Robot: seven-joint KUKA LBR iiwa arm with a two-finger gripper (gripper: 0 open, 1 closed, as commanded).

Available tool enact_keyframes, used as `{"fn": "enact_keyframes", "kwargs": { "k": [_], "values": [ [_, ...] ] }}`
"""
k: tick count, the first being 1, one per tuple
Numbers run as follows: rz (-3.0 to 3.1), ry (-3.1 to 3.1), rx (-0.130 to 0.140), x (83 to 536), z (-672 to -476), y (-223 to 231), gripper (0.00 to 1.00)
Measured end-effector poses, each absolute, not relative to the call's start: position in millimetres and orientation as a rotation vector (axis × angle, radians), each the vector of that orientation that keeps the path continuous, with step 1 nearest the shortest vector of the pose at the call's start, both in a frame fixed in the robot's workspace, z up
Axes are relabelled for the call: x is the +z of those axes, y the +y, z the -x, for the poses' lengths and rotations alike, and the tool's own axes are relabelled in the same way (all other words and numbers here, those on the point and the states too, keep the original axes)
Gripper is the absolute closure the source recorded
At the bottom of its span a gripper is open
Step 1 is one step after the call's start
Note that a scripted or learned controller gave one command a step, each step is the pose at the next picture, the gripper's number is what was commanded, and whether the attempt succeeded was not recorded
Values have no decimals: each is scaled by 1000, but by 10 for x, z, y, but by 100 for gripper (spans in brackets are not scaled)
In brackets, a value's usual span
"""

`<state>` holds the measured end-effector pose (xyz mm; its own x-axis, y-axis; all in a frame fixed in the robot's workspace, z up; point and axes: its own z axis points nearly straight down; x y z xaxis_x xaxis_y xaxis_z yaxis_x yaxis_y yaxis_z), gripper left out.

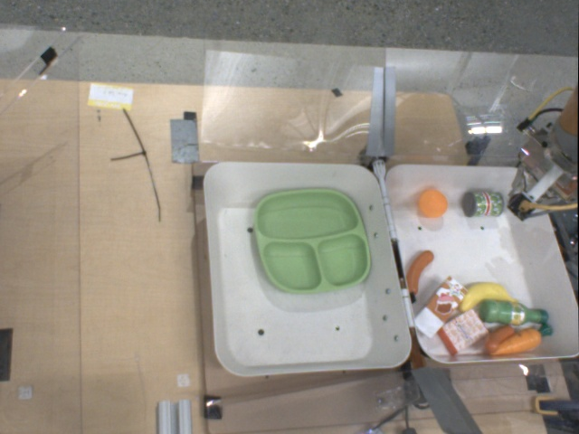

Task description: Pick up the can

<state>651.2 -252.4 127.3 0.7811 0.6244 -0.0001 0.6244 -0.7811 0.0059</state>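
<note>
**Can on its side in the right bin**

From above, a pale wooden bench carries two white bins — grey speckled floor beyond. The left bin holds a green divided plate. The can lies near the right bin's far edge, beside an orange. The gripper hovers just right of it; finger spread — cannot tell.

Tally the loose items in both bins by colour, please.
Orange: 2, ball, carrot
Green: 3, plate, can, bottle
Yellow: 1, banana
Reddish-brown: 1, sausage
Red and white: 2, cartons
Total: 9
</note>
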Motion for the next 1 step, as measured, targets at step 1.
{"fn": "enact_keyframes", "kwargs": {
  "k": [1],
  "values": [
    [-2959, 1039, 3, 1377, -6434, -2468, 0]
  ]
}}
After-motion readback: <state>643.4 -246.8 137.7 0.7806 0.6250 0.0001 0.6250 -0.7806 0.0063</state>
